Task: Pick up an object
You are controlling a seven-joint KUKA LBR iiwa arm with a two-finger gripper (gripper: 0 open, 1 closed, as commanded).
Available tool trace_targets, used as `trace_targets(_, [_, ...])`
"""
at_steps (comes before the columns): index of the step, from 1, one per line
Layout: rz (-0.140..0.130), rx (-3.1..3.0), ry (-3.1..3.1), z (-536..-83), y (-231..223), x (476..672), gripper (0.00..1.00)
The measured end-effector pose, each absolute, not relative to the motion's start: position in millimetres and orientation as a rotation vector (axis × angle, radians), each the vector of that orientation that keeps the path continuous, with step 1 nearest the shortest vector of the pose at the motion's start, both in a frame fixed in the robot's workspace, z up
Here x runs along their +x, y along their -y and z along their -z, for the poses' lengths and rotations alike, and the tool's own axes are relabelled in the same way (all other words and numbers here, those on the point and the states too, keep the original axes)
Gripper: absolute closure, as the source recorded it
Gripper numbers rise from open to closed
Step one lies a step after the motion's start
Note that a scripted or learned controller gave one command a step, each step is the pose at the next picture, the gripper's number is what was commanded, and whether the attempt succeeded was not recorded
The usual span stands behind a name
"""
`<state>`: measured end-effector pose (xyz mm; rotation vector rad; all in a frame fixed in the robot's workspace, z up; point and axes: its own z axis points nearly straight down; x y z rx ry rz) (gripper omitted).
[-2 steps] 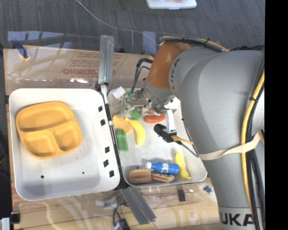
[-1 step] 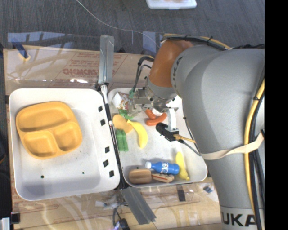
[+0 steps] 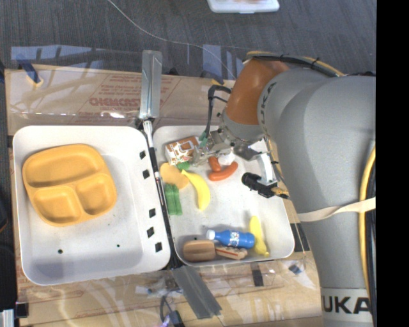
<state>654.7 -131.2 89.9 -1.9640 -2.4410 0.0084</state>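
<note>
Yellow divided tray (image 3: 67, 184) lying in left white bin (image 3: 38, 268). Cardboard sheet (image 3: 96, 96) under clear film beyond both bins. White flat item (image 3: 243, 5) at top edge, on grey floor.

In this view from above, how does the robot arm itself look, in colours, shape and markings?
The arm is thick, rounded and light grey, with an orange band above the wrist. Black cables loop beside the band. White letters "UKA" show on a dark patch near its base. The gripper is small, metallic and dark.
</note>
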Motion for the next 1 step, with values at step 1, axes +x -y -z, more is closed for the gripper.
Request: trace_targets(1, [-0.005,-2.300,2.132,-91.0,149.1,624.5,1.00])
